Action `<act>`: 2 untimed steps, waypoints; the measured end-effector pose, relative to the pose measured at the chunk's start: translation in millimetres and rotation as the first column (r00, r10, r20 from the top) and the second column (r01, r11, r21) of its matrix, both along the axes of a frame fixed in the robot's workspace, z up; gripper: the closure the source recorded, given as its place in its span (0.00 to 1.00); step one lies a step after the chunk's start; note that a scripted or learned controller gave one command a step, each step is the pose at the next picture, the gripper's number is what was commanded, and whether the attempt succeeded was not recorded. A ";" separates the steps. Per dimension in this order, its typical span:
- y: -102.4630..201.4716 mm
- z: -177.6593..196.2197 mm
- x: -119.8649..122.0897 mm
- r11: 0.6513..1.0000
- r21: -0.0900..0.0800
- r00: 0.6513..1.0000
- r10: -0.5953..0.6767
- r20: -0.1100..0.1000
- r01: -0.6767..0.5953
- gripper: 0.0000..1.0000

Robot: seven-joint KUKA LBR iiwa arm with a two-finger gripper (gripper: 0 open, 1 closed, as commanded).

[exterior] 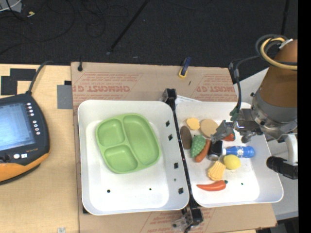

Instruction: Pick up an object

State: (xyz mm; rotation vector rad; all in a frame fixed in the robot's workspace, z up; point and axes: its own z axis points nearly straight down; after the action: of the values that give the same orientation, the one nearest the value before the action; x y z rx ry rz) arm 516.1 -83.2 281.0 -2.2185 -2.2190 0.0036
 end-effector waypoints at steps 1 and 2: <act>-0.8 9.5 -0.1 1.000 0.001 1.000 -0.001 -0.003 0.001 1.00; 48.3 82.4 -40.6 1.000 0.000 1.000 0.005 0.006 -0.005 1.00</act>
State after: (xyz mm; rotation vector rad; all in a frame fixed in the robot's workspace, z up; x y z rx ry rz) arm 475.5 -34.9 363.4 -2.2161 -2.2275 -0.0039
